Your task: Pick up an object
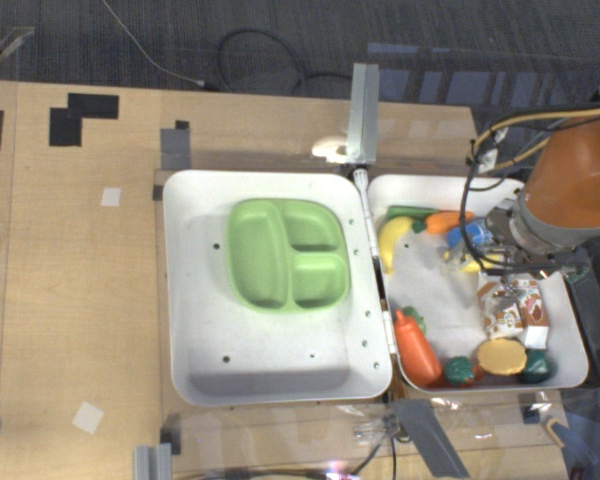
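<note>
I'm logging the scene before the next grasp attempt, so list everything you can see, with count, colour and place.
bins: 2, white, side by side on the bench
divided tray: 1, green, middle of left bin
banana: 1, yellow, right bin, upper left
carrot: 1, orange-red with green top, right bin, lower left
snack packet: 1, white and brown, right bin, right side
round toy: 1, tan, right bin, bottom edge
small green pieces: 2, either side of round toy
arm: 1, orange band, over right bin
gripper: 1, amid small toys, upper right bin
</note>
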Action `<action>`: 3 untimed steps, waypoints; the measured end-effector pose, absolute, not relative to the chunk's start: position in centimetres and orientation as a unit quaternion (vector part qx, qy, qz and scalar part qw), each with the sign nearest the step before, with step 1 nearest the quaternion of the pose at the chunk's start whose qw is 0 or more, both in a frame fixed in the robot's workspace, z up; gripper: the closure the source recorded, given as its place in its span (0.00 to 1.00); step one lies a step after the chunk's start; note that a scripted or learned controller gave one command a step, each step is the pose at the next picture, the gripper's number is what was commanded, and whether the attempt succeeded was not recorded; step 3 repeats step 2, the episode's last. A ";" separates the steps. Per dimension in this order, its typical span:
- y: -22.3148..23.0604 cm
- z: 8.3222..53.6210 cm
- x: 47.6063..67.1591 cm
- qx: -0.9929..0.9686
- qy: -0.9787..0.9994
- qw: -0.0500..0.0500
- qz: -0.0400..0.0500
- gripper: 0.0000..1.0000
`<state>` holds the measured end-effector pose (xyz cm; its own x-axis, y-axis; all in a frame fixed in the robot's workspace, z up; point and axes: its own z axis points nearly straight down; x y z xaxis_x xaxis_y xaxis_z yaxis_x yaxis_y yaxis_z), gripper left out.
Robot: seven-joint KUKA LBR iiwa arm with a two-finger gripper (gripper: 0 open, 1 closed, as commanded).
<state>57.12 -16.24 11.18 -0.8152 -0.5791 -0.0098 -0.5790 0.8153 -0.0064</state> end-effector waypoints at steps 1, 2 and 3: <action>-9.8 9.0 61.0 -0.346 0.938 0.008 -0.002 0.00; -14.8 15.1 59.6 -0.522 0.853 0.005 -0.004 0.00; -14.8 15.1 59.6 -0.522 0.853 0.005 -0.004 0.00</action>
